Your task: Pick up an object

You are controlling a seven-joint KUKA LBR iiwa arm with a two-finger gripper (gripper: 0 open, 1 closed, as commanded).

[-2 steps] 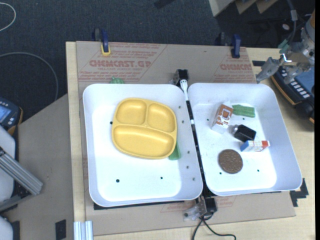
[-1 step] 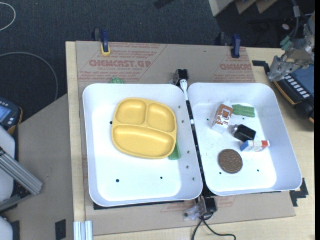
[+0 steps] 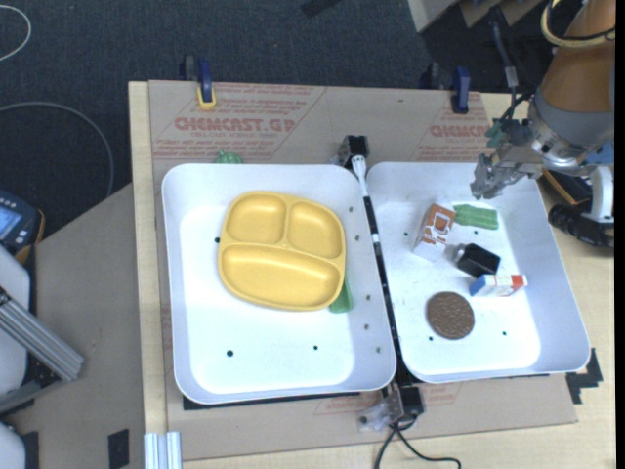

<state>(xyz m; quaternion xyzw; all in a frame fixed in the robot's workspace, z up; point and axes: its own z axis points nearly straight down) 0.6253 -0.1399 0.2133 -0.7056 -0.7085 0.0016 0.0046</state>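
Hovering at the far right corner of the right bin (image 3: pixel 562 281), my pincer (image 3: pixel 488 186) hangs just above the green piece (image 3: pixel 476 217), and I cannot tell how it is set or whether it touches anything. Beside the green piece lies a brown-and-white packet (image 3: pixel 436 227); nearer the front are a black block (image 3: pixel 478 260), a small blue, white and red carton (image 3: pixel 498 284) and a brown disc (image 3: pixel 450 315). A yellow divided tray (image 3: pixel 283 250) sits in the left bin (image 3: pixel 195 340).
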